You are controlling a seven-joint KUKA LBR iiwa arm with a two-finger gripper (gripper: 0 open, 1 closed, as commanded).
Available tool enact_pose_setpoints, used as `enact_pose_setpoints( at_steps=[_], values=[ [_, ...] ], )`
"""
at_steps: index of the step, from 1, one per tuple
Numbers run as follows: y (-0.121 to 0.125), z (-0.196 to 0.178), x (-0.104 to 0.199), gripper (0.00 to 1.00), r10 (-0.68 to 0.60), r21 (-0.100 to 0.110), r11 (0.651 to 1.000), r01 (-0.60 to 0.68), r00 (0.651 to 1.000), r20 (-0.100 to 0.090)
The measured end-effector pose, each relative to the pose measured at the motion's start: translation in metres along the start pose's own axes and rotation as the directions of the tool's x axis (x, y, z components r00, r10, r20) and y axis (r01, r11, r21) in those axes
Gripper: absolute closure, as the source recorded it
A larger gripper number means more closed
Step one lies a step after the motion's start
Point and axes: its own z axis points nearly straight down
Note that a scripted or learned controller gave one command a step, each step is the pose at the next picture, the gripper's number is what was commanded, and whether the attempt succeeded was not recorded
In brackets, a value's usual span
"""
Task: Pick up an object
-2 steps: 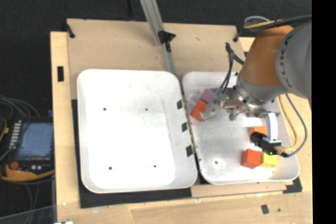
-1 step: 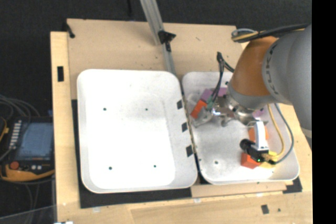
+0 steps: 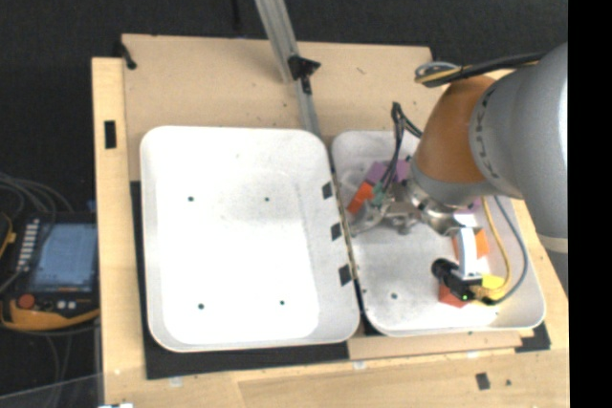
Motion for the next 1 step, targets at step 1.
enact_pose_setpoints(
  at_steps=[1],
  values=[
    [0.0015, -0.0122, -0.0004, 1.00, 0.007, -0.005, 1.000, -0.007, 1.000, -0.002]
  ],
)
